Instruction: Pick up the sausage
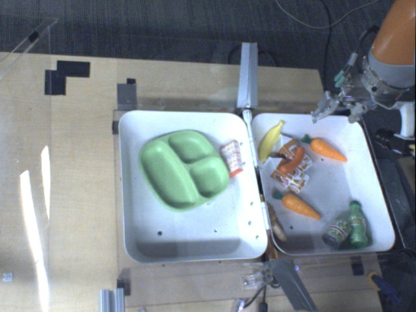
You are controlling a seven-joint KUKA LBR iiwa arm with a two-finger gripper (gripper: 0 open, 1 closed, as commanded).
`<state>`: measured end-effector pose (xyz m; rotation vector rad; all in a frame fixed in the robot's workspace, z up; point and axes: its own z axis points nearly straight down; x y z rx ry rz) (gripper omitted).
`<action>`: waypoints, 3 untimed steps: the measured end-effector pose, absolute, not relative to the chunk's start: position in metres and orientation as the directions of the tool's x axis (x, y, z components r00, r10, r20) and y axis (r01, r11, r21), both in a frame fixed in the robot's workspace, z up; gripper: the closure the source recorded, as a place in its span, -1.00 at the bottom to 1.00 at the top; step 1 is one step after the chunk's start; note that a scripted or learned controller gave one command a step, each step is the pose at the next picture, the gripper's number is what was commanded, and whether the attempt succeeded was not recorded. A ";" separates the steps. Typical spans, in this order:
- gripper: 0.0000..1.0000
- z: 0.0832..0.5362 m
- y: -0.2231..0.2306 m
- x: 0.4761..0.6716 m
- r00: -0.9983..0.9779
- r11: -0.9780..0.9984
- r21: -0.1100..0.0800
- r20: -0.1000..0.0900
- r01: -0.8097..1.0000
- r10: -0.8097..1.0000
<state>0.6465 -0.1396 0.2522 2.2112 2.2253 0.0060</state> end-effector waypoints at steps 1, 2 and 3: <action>-1.00 0.119 -0.121 0.665 -0.002 0.002 0.039 -0.004 0.999 1.000; -1.00 0.110 -0.117 0.661 -0.066 0.066 0.056 -0.006 0.996 0.998; -1.00 0.110 -0.118 0.661 -0.065 0.066 0.055 -0.006 0.996 0.998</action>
